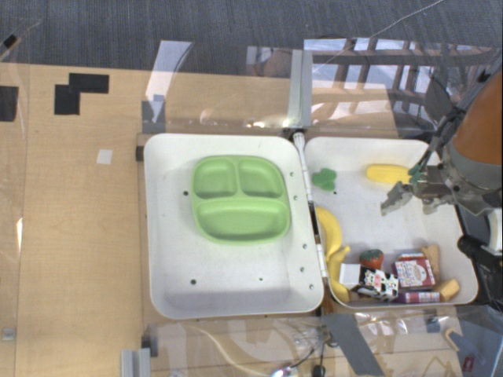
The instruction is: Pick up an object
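— Down at the near edge of the right bin (468, 246), see that jumble? A small red-and-white box (414, 271), a black-and-white patterned thing (379, 283), a little red-and-green piece (372, 258), all crowded together.

— And a banana (333, 244) curving along the bin's left wall. Has it grabbed anything?

— Not that I can see. The end effector (409, 192) hangs over the right bin's far half with its fingers spread apart and nothing between them. I'd say the pick is entirely ahead of it.

— What's closest to it?

— A yellow object (385, 173) just beside it, toward the far wall. A small green piece (324, 180) sits near the divider.

— And the left bin (169, 289)?

— It carries a green divided plate (239, 199) in its middle, three compartments, nothing in them.
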`<state>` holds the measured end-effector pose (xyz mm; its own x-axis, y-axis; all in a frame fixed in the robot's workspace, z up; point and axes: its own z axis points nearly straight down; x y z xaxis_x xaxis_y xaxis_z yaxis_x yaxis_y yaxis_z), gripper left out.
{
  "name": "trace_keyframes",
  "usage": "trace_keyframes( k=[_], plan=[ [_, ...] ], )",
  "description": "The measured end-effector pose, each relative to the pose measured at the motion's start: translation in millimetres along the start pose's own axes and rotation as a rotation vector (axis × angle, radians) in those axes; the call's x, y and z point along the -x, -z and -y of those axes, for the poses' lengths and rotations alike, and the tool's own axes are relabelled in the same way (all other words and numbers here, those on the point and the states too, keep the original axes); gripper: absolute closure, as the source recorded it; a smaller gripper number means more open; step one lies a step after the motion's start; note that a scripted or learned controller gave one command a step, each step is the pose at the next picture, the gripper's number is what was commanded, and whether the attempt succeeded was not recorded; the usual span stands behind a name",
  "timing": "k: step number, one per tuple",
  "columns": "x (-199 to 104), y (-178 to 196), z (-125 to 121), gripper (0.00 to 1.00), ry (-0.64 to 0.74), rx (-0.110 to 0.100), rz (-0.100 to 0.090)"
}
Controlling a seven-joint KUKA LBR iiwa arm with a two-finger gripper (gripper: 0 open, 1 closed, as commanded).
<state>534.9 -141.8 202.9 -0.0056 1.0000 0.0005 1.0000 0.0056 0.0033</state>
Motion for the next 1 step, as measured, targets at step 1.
trace_keyframes(
  k=[1],
  plan=[
    [-12.0,-113.8,-91.2,0.00,0.157,0.010,0.003]
  ],
)
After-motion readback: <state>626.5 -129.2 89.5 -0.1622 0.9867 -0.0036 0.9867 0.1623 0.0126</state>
